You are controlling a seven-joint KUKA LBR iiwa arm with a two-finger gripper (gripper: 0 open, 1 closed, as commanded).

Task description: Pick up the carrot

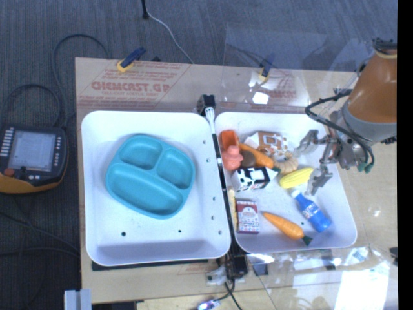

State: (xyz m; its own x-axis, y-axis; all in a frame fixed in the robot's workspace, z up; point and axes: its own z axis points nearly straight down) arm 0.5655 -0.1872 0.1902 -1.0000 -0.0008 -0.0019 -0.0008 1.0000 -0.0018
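Observation:
The carrot [284, 225] is orange with a green stub at its right end. It lies flat near the front of the right bin [345, 228], between a red box and a blue bottle. A second orange, carrot-like piece [258, 154] lies further back among the other toys. My gripper [315, 159] hangs over the right side of this bin, behind and to the right of the carrot. Its fingers [319, 178] are spread open with nothing between them. One fingertip is close to a yellow toy [295, 177].
The right bin also holds a blue bottle [313, 213], a red box [247, 216], a black-and-white carton [251, 178], a printed box [271, 141] and an orange block [227, 139]. The left bin [103, 237] holds a blue divided tray [150, 175]. A pendant [31, 157] lies at far left.

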